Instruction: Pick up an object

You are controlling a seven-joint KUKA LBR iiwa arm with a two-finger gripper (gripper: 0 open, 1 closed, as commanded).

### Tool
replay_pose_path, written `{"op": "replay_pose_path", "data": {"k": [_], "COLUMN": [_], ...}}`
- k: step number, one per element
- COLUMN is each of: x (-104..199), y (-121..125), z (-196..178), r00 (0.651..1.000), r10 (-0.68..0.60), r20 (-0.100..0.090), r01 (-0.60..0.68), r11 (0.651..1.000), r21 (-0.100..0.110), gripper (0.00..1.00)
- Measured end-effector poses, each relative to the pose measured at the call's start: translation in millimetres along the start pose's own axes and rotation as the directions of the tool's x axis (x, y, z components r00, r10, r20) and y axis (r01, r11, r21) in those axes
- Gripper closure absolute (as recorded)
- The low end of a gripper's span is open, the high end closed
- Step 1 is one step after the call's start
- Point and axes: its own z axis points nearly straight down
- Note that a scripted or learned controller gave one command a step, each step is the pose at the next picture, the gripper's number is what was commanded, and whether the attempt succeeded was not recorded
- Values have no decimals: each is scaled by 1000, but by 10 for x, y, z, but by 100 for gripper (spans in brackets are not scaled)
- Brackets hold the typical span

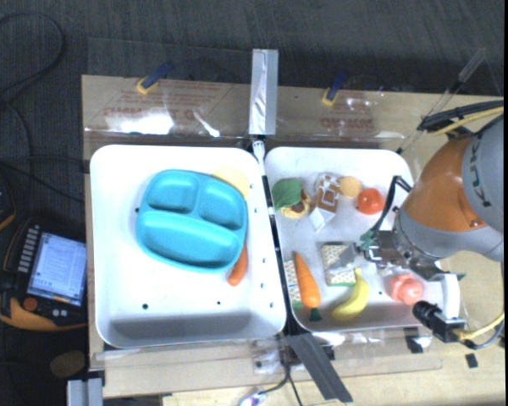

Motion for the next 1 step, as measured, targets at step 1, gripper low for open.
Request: {"op": "replay_pose_path", "data": {"k": [1], "x": [-26], "y": [64], "z": [362], "r00": [894], "r10": [448], "r20": [-12], "r01": [-448], "r11": [894], "r21": [-14], "gripper": [0]}}
